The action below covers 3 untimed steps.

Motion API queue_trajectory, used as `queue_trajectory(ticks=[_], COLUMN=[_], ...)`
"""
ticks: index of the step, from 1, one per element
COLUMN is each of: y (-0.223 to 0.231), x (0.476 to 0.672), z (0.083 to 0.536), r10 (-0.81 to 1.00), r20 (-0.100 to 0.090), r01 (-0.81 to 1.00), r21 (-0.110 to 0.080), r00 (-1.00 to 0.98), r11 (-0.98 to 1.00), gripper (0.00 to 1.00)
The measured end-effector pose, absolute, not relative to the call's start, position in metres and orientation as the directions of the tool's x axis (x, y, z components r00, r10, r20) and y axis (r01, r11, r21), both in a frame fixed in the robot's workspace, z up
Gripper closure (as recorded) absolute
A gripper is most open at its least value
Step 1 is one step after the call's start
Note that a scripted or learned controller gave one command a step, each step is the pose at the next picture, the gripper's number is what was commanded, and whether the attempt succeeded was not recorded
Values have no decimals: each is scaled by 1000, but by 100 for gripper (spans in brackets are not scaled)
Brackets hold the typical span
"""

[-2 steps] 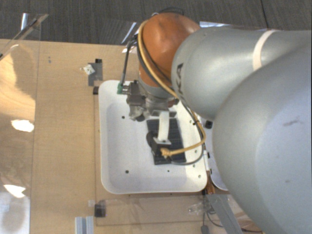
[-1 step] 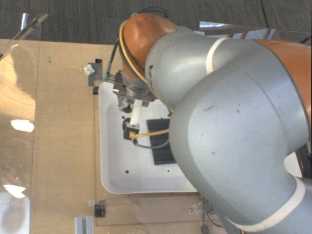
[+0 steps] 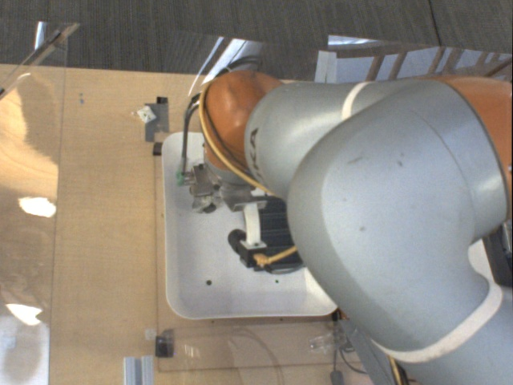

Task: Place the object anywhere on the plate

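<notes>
Apparently poised with the hand (image 3: pixel 202 195) over the far left corner of the white bin (image 3: pixel 200 287); cannot tell how open or whether gripping anything. Cannot place object or plate, presumably hidden beneath the arm (image 3: pixel 385 215). Probably pickup or carry; next, centre over the plate before release.

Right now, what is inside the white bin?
The bin shows bare white floor and one small dark speck. The arm covers its right side and whatever lies there.
</notes>
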<state>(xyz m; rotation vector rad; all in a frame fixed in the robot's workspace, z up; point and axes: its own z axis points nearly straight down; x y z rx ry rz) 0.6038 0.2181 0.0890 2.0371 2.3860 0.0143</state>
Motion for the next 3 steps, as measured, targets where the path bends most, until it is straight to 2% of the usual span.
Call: queue_trajectory(ticks=[1, 2, 3], y=[222, 225, 222], x=[629, 633, 666], z=[161, 88, 153], r10=[777, 993, 860], r20=[-1, 4, -1], r01=[777, 992, 860], r21=[6, -29, 5], r00=[-630, -119, -511], r11=[630, 119, 511], gripper=[100, 100, 100])
